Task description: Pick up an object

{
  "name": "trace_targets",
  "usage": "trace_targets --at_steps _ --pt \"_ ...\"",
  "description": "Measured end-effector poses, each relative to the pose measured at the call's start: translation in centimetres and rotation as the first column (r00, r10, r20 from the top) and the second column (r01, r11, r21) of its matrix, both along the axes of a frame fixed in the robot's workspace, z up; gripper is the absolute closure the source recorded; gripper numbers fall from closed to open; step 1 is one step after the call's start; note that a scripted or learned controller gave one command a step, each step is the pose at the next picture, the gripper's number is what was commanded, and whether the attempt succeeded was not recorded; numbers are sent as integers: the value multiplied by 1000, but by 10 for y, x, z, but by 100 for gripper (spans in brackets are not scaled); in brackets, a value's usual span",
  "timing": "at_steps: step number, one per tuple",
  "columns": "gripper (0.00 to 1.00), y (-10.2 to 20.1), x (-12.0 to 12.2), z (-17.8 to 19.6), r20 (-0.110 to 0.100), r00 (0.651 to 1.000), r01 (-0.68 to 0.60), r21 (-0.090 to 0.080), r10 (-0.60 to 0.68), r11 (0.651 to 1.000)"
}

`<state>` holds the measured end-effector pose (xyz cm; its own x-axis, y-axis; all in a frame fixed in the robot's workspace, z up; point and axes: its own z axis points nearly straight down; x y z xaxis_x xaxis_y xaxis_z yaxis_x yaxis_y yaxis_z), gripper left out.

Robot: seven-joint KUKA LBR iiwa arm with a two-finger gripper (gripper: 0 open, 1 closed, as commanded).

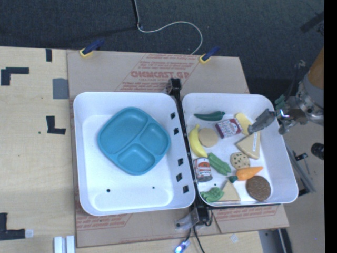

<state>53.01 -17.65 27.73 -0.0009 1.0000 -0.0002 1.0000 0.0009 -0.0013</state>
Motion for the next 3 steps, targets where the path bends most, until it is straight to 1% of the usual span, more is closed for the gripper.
trace_targets --at_steps 1,2,3 --pt "100 1 0 10 0 1000 -1 0 1 1000" --pt "100 79 14 -28 -3 1000 -8 4 8 1000" --pt "100 202 17 -77 -5 1000 -13 4 13 1000"
